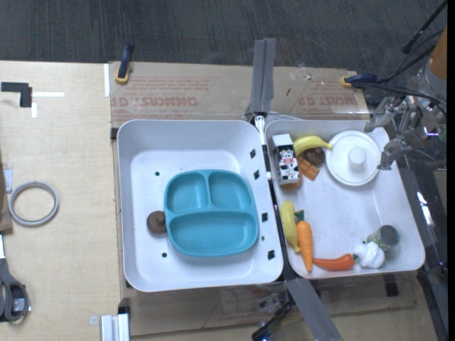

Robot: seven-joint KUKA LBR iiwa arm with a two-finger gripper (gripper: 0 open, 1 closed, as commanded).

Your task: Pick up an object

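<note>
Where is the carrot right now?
The carrot lies in the right bin, near its front-left corner, beside a yellow banana and above a red pepper.

A roll of grey tape [33, 203] lies flat on the pale wooden bench [57, 148] at the left of the frame. Below it, at the lower left edge, sits a pair of scissors [10, 298]. A brown cardboard sheet [192, 91] lies behind the bins, with a blue and yellow clamp [125, 63] on its upper left corner. A black bracket [18, 91] rests at the far upper left.
</note>
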